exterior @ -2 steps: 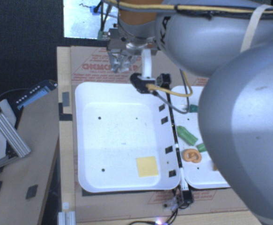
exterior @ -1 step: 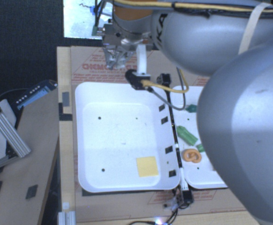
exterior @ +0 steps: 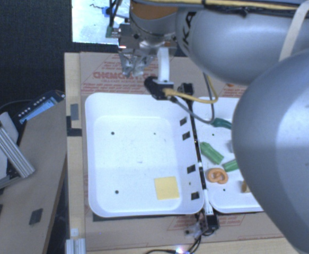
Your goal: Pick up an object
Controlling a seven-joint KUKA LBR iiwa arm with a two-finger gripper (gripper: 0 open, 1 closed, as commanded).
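A flat yellow square (exterior: 166, 188) lies near the front right corner of the left bin (exterior: 91, 157). In the right bin (exterior: 234, 207) I see a green stick (exterior: 211, 152), a smaller green piece (exterior: 229, 165), a teal piece (exterior: 221, 123), an orange ring (exterior: 216, 175) and a tan bit (exterior: 245, 187). My gripper (exterior: 133, 69) hangs high over the cardboard just beyond the left bin's far rim, apart from every object. Nothing shows in its grasp. The arm's big grey body hides much of the right bin.
A black cable fitting (exterior: 157, 87) with a yellow cable hangs beside the gripper over the left bin's far right corner. Black clips (exterior: 191, 169) line the wall between the bins. An aluminium rail (exterior: 8, 150) lies off the bench at the left.
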